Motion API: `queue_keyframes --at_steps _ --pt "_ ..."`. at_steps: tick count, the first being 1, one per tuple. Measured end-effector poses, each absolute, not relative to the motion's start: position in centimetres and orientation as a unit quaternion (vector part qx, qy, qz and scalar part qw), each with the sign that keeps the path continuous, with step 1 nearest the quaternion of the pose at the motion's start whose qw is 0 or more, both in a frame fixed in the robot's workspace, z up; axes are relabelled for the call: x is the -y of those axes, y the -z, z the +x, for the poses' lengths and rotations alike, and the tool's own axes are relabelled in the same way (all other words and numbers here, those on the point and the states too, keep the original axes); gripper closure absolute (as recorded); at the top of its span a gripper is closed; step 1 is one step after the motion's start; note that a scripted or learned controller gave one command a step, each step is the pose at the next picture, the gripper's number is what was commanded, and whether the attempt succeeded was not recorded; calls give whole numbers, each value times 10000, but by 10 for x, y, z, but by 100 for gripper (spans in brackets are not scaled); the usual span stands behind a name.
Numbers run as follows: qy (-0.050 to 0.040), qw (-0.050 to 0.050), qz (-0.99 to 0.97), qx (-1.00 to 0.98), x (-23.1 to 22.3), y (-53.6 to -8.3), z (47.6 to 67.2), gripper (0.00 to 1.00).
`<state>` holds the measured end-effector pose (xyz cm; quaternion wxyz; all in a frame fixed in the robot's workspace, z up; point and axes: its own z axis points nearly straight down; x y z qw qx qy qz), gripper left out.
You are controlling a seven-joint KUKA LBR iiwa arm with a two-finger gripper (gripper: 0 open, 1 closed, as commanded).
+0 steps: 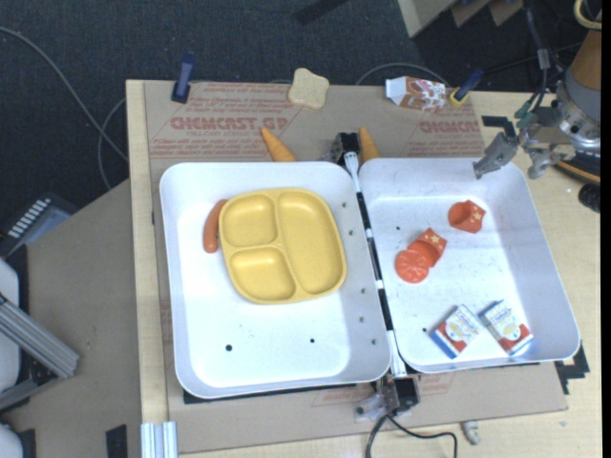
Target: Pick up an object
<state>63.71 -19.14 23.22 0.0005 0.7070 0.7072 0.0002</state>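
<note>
My gripper [516,158] hangs over the far right corner of the right bin [535,256], open, with nothing between its fingers [493,156]. Below and to its left lies a small red cup-like piece [467,216]. Further toward the bin's middle are a red tomato [412,267] and a smaller red piece [432,243] touching it. Two small cartons [458,329] [505,323] lie near the bin's front edge. The left bin [191,332] holds a yellow divided plate [282,244] with a sausage [211,227] beside its left side.
Behind the bins, on the cardboard, lie a bread slice [308,87], a carrot [277,145], another orange piece [368,144], a small carton [416,92] and a blue clip [182,77]. A ridge [368,256] divides the two bins.
</note>
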Motion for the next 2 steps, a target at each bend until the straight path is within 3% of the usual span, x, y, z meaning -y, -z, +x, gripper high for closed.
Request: queue_keyframes --at_steps 1,2 --pt "11 -15 7073 -7069 214 -128 645 0" --pt "1 -13 7067 -7075 176 -84 645 0"
